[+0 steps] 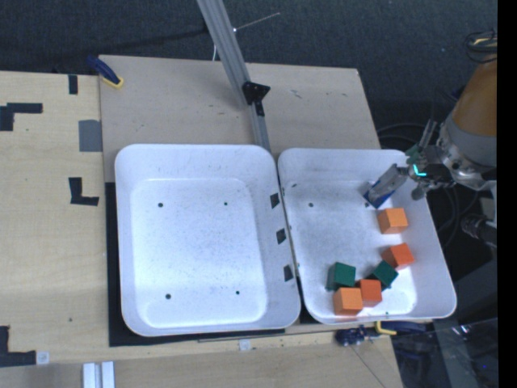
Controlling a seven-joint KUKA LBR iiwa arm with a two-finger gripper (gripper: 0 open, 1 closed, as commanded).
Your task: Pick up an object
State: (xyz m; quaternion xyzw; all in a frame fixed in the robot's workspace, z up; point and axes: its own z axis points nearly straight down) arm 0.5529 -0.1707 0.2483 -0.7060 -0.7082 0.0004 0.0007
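Arm — grey with an orange band, cut off at the right edge of the frame. Gripper — seen over the upper part of the right bin, blurred; whether anything is gripped cannot be told. Blocks, matte and cube-shaped, are grouped at the bin's lower right: orange blocks; green blocks. Left bin — shallow white plastic, speckled.

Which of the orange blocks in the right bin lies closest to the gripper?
The orange block lying alone, highest in the right bin, just below the gripper. The other orange blocks sit lower, near the green blocks.
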